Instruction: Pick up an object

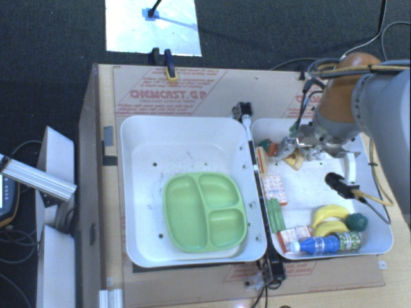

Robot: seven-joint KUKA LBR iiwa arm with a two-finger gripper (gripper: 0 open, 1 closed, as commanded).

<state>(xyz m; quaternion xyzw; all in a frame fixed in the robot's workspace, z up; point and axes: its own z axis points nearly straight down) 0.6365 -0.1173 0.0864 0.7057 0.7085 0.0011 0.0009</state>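
Observation:
My gripper (pixel 288 149) hangs low over the far left part of the right bin (pixel 379 233), with the grey arm and its orange band reaching in from the right. A small tan-yellow piece (pixel 295 163) lies just under and beside the gripper; I cannot tell if they touch. An orange and green item (pixel 266 148) lies to the gripper's left, by the bin wall. Nearer the front lie a red-and-white patterned box (pixel 273 186), a green box (pixel 276 214), a yellow banana (pixel 331 219), a dark green ball (pixel 357 222) and a blue bottle (pixel 322 243) on its side.
The left bin (pixel 144 143) holds a light green divided plate (pixel 205 210). A small red-and-white carton (pixel 296 233) sits at the right bin's front wall beside the bottle. The middle of the right bin shows bare white floor.

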